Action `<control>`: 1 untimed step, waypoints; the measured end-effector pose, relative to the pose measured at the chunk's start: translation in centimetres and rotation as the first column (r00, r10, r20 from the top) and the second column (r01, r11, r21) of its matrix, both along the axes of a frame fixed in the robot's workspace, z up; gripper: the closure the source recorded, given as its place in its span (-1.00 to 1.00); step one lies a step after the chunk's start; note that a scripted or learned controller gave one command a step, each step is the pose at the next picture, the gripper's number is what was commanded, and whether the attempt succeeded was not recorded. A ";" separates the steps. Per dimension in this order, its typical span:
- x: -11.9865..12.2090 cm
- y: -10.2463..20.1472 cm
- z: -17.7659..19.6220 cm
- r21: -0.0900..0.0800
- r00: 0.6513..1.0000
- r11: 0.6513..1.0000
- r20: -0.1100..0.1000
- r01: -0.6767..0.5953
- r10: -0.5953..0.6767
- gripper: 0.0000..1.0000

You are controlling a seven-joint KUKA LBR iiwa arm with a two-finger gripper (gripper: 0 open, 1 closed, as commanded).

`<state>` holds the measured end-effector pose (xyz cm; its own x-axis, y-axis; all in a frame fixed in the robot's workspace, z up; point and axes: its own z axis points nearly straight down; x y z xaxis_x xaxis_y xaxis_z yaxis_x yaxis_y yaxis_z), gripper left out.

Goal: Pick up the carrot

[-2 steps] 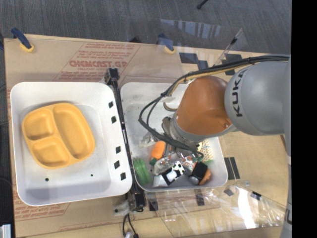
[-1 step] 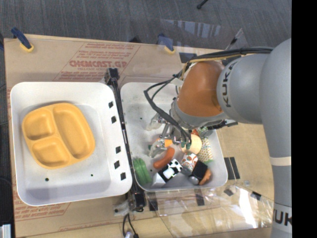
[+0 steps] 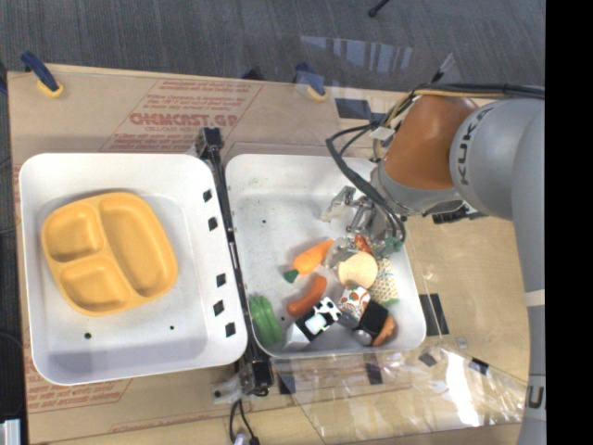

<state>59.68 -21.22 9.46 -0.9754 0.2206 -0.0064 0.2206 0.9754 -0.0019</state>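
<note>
Gripper is low in the right bin, at the top edge of the toy pile; can't tell its state from this angle. Nothing visibly in its grasp.

Carrot lies at about 8 o'clock from the gripper, near but apart, on the bin floor. Long axis runs roughly 2 to 8 o'clock: orange tip points up toward the gripper, green top at the far lower-left end.

Neighbours: pale round toy just beside the carrot at 3 o'clock, sausage at 6 o'clock, green piece further at 7.

Judgement: short shift down-left needed, closing line set across the carrot's axis. Left bin holds the yellow divided tray, irrelevant here.
</note>
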 end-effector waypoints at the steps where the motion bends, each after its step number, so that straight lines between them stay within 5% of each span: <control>1: -6.8 5.6 0.0 0.005 0.999 0.999 -0.007 0.043 -0.043 -1.00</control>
